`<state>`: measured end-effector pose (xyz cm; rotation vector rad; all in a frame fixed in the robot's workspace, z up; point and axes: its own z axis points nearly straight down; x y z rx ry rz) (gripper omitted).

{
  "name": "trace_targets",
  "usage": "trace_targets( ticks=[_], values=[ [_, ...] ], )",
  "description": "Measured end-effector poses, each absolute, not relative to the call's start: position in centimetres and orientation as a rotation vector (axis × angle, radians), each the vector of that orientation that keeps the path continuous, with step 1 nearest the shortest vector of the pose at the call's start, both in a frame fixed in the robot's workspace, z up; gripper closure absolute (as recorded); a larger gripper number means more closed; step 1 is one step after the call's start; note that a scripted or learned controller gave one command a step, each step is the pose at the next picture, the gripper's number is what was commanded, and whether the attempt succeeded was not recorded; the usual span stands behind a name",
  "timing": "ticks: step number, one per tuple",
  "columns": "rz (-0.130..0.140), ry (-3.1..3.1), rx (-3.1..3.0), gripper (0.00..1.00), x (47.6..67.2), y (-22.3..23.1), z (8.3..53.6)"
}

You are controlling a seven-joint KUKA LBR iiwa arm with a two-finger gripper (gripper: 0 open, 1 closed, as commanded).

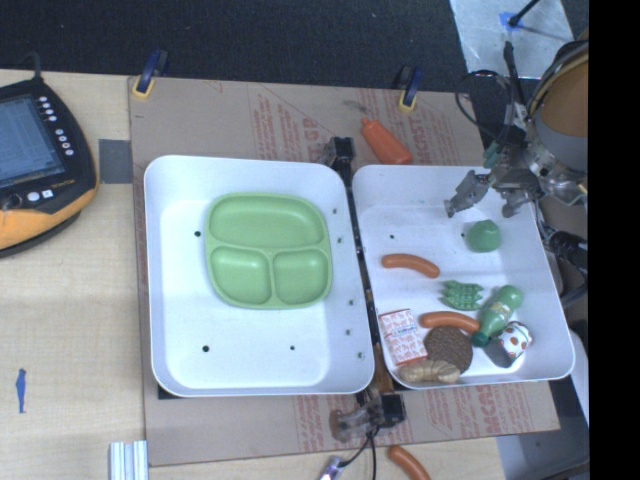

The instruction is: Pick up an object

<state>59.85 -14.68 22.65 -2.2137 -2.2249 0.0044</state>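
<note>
Currently the tool [489, 194] hangs spread and empty at the right bin's [400, 193] upper part, just above the green ball [483, 236]. Centre both fingers astride the ball before descending.

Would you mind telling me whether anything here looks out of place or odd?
Yes. Two toy foods lie outside the bins on the brown board: an orange carrot just beyond the right bin's far rim, and a sausage by the cables at the near edge. The rest of the food sits inside the right bin.
</note>
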Motion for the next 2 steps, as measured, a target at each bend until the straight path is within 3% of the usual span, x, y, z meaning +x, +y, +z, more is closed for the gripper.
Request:
trace_targets(
  ticks=[1,2],
  values=[
    [0.009,-2.225,-2.214,0.00,59.8,-20.8,12.7],
    [0.004,-2.224,-2.215,0.00,64.9,-21.2,9.1]
  ],
)
